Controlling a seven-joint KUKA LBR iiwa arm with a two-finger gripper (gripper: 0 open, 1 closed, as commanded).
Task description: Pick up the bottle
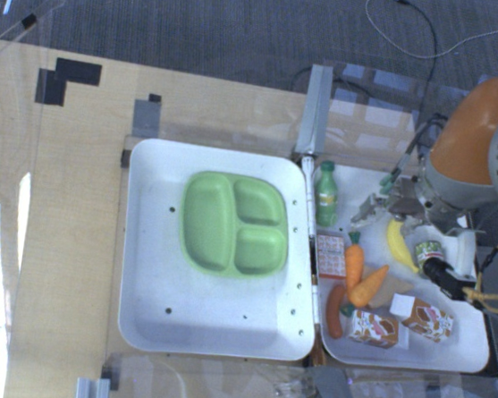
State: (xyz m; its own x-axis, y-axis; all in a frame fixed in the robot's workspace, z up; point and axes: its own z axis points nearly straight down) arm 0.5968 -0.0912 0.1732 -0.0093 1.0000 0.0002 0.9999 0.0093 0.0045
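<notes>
Nearest the camera, at the bottom of the frame, the pale wooden tabletop (46,241) shows bare under a clear panel, with loose cables along its lower edge. Just above, in the lower right, two brown-and-white cartons (375,328) lie along the near wall of the right bin (473,356), one beside the other. A reddish sausage-shaped piece (335,309) lies to their left, and two carrots (361,275) sit just above, touching each other, with a small red-and-white packet (330,254) at the bin's left wall.

The left bin (140,315) fills the middle of the frame and holds a green divided tray (232,224).

Farther up in the right bin, a yellow banana (398,245) lies beside a small green-labelled can (428,253). The end effector (376,206) hangs over this part of the bin, its thin fingers spread apart and gripping nothing, with the grey arm and its orange band (478,132) rising toward the upper right.

The bottle (325,194) lies to the left of the end effector, near it but apart, against the left wall of the right bin at its far end. It is green with a pale label around the middle and a green cap pointing toward the top of the frame.
</notes>
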